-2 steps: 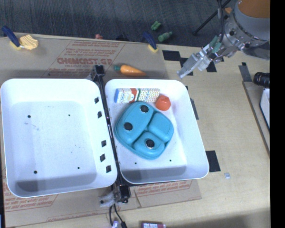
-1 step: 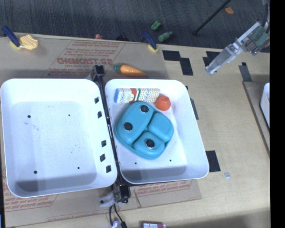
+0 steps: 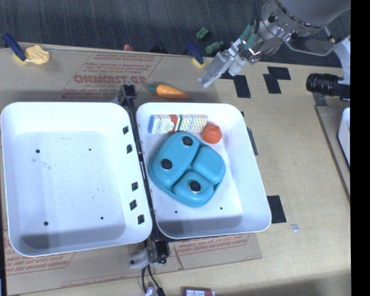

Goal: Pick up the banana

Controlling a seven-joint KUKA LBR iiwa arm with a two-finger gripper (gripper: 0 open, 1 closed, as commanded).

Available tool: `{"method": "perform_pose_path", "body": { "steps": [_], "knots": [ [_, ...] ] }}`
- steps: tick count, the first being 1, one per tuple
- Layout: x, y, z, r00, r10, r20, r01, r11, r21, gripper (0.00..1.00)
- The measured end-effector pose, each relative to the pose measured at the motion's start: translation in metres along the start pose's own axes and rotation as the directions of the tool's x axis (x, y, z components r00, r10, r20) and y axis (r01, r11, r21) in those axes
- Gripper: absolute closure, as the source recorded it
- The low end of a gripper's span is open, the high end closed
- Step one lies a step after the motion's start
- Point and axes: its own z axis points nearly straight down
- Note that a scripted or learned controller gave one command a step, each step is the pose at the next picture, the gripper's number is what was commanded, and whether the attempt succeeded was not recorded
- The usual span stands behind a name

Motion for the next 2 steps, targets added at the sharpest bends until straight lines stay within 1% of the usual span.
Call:
{"method": "perform_pose_path", "body": {
  "steps": [1, 2],
  "knots": [
    [0.032, 0.068, -0.057, 0.927, 0.376, 0.000, -0.376, 0.927, -0.001, 0.00],
    [0.099, 0.063, -0.049, 0.712, 0.702, 0.001, -0.702, 0.712, 0.003, 0.00]
  ]
}}
